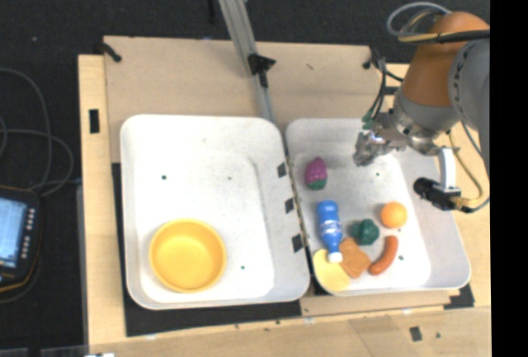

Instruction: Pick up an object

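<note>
My gripper (365,151) hangs over the upper part of the right bin (429,265), above bare floor, to the right of a purple fruit (315,173). Nothing shows between its fingers. Lower in that bin lie a blue bottle (329,227), a dark green piece (364,231), an orange ball (393,215), a red sausage (384,256), an orange-brown slice (354,258) and a yellow piece (327,275) at the front left corner.
The left bin (165,149) holds a yellow bowl (187,255) near its front left. A grey metal post (235,13) slants down to the gap between the bins. A black tablet (15,238) lies off the bench at the left.
</note>
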`<act>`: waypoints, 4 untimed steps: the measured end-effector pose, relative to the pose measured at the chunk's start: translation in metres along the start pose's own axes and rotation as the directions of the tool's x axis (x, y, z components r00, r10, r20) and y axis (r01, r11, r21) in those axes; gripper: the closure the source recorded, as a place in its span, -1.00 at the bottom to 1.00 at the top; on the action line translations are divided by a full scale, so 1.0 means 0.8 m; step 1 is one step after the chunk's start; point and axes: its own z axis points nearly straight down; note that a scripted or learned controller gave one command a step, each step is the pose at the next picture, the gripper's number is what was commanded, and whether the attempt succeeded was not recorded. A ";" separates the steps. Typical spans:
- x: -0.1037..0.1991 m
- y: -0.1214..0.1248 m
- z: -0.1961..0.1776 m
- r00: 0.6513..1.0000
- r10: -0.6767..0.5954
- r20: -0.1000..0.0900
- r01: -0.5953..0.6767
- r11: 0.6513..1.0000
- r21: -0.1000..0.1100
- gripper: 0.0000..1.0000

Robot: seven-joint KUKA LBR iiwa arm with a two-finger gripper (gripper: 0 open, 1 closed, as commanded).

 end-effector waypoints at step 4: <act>0.139 0.030 -0.110 1.000 -0.012 -0.002 0.012 1.000 0.002 1.00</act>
